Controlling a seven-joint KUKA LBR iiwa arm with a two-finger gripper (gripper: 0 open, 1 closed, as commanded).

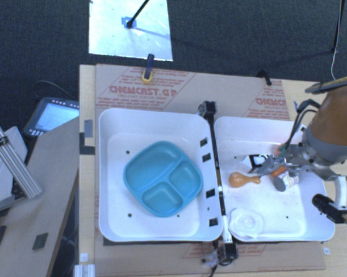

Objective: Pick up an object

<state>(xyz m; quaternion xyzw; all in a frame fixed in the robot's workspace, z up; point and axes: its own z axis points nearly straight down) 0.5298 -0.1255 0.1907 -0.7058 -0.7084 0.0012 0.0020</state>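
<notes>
We look down on two shallow bins: the left bin holds a blue divided plate; the right bin holds an orange spoon-shaped piece and a clear round lid near its front corner. The gripper hangs low over the right bin, just beside the orange piece's thin end; we cannot tell how it is set. The piece lies roughly left to right, bulb toward the divider.

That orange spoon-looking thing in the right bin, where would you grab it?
Probably the narrow handle of the orange spoon-like thing, from straight above, fingers straddling its width. It lies flat, round end toward the bin divider; the handle runs right toward the gripper, where clutter crowds it.
</notes>
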